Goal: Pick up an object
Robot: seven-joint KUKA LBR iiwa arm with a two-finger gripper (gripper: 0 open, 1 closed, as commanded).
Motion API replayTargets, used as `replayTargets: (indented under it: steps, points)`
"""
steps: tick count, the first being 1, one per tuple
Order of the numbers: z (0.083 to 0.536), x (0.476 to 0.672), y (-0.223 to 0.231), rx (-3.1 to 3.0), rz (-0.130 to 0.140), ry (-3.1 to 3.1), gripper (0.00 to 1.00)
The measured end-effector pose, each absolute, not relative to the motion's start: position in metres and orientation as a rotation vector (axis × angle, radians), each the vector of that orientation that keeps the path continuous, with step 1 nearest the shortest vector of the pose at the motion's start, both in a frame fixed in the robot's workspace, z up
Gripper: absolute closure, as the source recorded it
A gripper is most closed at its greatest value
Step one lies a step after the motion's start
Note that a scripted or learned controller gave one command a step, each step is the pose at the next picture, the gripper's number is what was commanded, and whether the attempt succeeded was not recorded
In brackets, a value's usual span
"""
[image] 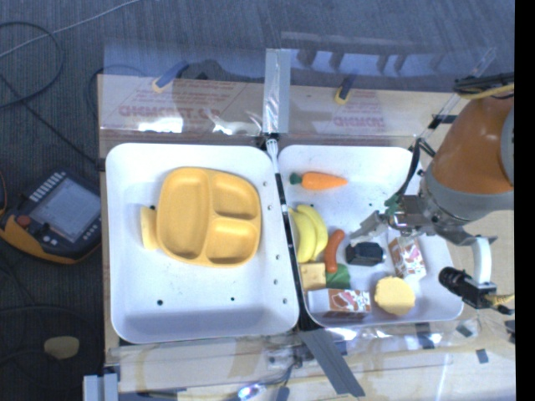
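A robotics lab: a desk (468, 115) with taped plastic sheeting, loose cables (33, 40) on grey carpet, and a teach pendant (58, 215) far left of the end effector (386, 220).

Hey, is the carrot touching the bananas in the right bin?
Apart. The camera view shows bare white bin floor between the carrot near the back of the right bin and the bananas lying further forward.

The arm (472, 170) has a rounded orange band over a grey wrist section, with thin black cables running along its upper side. Below the wrist sit metallic silver fittings, a white curved bracket and a black cylindrical part.
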State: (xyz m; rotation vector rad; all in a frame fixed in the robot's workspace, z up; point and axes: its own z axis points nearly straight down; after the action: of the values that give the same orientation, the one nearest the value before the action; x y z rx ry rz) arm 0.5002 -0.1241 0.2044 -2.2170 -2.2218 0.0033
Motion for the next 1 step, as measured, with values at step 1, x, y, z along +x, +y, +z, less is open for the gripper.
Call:
replayTargets:
  steps: [1]
  points:
    - [0.0952,0.5279,-0.153,-1.901,-0.002,-2.498,0.0]
